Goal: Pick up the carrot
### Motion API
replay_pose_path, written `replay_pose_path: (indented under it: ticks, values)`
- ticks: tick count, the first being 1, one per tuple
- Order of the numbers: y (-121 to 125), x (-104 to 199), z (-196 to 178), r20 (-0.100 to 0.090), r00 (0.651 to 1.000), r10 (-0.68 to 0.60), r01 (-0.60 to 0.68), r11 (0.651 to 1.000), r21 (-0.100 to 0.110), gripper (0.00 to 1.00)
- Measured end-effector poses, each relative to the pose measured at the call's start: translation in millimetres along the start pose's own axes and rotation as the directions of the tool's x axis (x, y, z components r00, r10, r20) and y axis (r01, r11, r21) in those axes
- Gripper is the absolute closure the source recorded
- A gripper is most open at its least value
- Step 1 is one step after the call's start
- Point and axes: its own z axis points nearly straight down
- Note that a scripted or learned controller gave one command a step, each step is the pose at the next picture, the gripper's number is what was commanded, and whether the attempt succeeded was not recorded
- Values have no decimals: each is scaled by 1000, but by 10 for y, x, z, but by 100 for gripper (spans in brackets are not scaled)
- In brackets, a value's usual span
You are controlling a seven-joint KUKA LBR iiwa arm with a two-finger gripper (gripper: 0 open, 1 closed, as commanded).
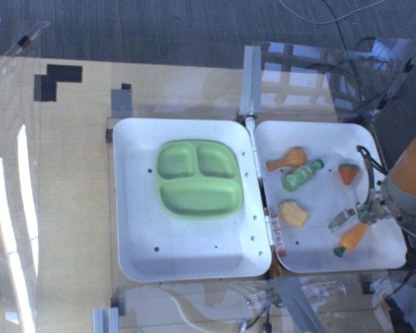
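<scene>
We recorded a grey arm (402,198) with an orange band; black cables looped beside its metal gripper (348,217).

Even, bright overhead light washes both white bins (187,255) nearly flat, with soft shadows under their near rims. Streaks of glare run down a clear panel (10,207) far left of the gripper (351,217). The picture is slightly soft throughout, and the gripper is blurred.
</scene>
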Motion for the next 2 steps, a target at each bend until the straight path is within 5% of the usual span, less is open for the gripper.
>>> replay_pose_path:
  ticks: [1,2]
  values:
    - [34,-3,-123,2,1000,-2,2,1000,-7,100]
    - [101,415,-932,-2,944,330,-330,944,10,100]
